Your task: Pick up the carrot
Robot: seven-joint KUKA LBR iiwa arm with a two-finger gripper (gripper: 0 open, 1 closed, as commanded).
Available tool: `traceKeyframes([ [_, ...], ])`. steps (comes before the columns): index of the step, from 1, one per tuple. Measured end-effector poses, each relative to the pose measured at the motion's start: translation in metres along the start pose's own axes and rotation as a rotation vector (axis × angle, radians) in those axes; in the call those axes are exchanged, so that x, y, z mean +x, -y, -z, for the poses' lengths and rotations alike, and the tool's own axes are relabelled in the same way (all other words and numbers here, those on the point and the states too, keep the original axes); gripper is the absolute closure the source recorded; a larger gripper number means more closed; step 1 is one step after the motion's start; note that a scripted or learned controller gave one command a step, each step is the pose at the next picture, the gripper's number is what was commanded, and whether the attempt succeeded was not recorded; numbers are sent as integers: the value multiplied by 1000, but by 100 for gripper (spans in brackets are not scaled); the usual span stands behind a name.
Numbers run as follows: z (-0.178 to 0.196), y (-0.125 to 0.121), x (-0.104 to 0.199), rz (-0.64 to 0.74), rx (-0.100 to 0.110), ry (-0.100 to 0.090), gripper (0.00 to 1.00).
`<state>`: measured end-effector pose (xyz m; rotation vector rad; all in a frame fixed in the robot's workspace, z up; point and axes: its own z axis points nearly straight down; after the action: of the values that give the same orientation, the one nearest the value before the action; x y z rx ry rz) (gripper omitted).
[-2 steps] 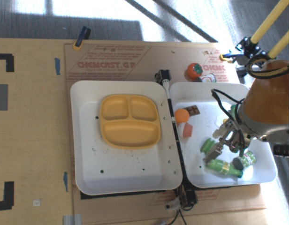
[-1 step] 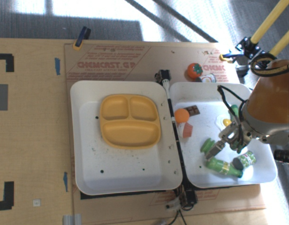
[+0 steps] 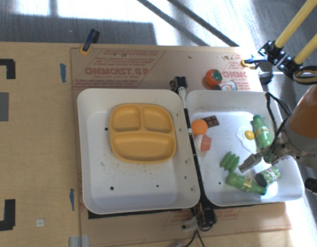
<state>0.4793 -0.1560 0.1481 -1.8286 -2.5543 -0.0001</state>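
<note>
The arm enters from the right edge of the view, its orange band visible above the wrist, and angles down and leftward into the right bin point(image 3: 297, 189). The gripper point(image 3: 252, 161) sits low over the right half of that bin, its metallic fingers pointing left toward the bin's centre. Whether the fingers are spread or closed cannot be determined, and no object is visibly clamped between them.

The carrot point(image 3: 201, 134) lies at the left side of the right bin, close to the dividing wall, its orange head beside a small brown chocolate piece point(image 3: 212, 121). It is well apart from the gripper.

Near the gripper lie a green bottle point(image 3: 261, 133), a fried egg point(image 3: 247, 135), a green leafy piece point(image 3: 230, 160) and a second green bottle point(image 3: 244, 182) just below it.

The left bin point(image 3: 97, 184) holds a yellow divided plate point(image 3: 142, 133).
</note>
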Motion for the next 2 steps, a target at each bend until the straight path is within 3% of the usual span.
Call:
traceKeyframes([
  [1,18,21,-65,206,-3,4,0],
  [2,29,20,-65,206,-6,8,100],
])
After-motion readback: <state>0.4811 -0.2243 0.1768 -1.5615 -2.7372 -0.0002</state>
